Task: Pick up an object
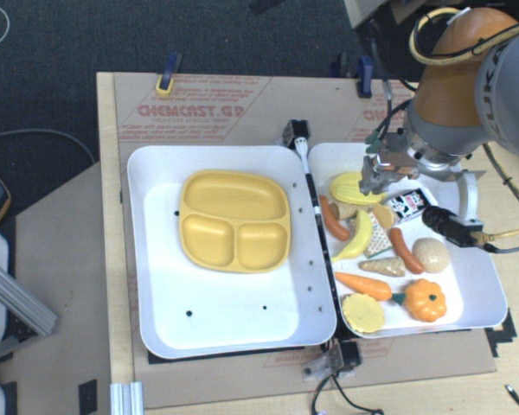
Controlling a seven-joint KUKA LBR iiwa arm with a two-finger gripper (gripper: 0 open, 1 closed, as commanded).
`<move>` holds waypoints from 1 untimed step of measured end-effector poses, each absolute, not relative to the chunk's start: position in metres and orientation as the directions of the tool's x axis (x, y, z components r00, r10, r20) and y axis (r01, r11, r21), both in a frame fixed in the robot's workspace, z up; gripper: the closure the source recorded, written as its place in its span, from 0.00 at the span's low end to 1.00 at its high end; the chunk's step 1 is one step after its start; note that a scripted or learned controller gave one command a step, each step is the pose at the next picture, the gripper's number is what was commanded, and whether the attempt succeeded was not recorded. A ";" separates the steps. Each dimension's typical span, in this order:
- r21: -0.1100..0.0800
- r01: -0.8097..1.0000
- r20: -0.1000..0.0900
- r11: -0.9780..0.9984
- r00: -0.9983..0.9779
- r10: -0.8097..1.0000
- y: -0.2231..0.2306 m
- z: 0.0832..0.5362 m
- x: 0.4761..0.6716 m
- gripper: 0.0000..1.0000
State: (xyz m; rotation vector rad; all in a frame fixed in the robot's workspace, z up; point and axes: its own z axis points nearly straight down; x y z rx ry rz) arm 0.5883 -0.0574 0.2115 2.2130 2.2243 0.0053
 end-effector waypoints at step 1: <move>0.007 1.000 -0.001 0.003 -0.003 1.000 -0.044 0.228 0.634 1.00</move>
